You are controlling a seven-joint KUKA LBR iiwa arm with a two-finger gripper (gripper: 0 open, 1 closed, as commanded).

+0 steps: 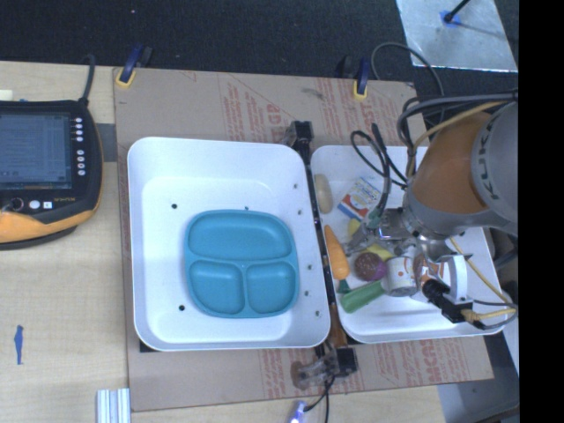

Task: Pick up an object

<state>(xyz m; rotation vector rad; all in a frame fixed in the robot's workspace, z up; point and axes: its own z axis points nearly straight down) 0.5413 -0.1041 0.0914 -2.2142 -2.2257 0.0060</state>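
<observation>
The right bin [388, 326] holds a heap of small toys: an orange carrot [335, 251], a green piece [359, 297], a purple piece [370, 265], a beige piece [323, 193] and a red, white and blue packet [359, 200]. My gripper [401, 271] is down in this bin, right of the purple piece, among the toys. Its metal wrist and cables cover the toys beneath it. I cannot make out anything held between its fingers.
The left bin [154, 236] holds a blue divided plate [241, 263]. A teach pendant [44, 170] lies on the bench at far left. Black cables [379, 161] loop over the right bin's back edge. Clamps sit at the cardboard's corners.
</observation>
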